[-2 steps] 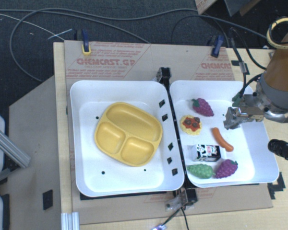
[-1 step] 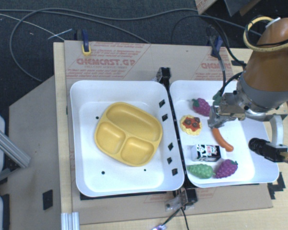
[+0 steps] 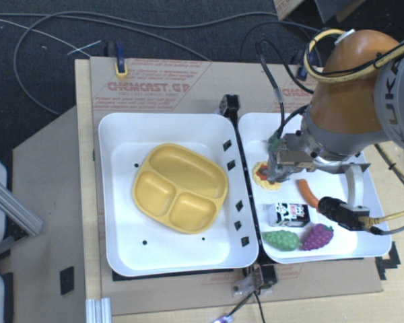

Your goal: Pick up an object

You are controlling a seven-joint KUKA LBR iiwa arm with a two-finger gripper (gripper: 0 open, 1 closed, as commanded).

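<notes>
Pincer (image 3: 275, 170): low in the right white bin (image 3: 377, 247), over the small red-and-yellow toy (image 3: 260, 173); finger state cannot be told.
Yellow divided plastic plate (image 3: 180, 188): alone in the left white bin (image 3: 114, 180), well apart, clear of the reach.

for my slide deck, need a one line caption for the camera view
Tool lowered over yellow-and-red toy in right bin; yellow tray in left bin.

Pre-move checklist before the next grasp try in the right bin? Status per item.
1. Gripper is over the right bin: ok.
2. Target under the gripper: the red and yellow toy sits right at its tip: ok.
3. Toy between the fingers: cannot tell.
4. Neighbours apart from the target: carrot, black and white carton, green grapes and purple grapes lie nearer the camera: ok.
5. Yellow divided plate in the left bin, out of the way: ok.
</notes>
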